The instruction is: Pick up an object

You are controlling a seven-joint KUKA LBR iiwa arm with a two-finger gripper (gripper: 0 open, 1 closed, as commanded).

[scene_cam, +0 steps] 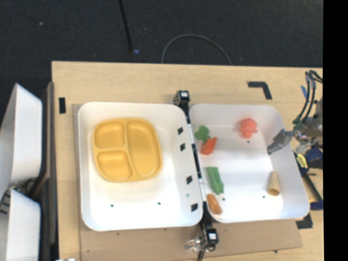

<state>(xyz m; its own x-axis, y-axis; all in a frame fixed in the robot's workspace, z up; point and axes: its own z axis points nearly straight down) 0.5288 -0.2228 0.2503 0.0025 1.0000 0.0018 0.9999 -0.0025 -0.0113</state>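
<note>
Tan wooden bench [136,80], two white bins [87,200], dark carpet [65,20] behind.

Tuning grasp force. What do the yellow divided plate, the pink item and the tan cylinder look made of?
Yellow divided plate: likely moulded plastic, semi-matte; uniform colour, rounded ridges between three compartments.
Pink item: probably soft plastic or rubber toy food, matte; saturated colour, lumpy outline. Too small to be sure.
Tan cylinder: could be wood or cork, dull finish; pale unpainted look. Uncertain.
</note>
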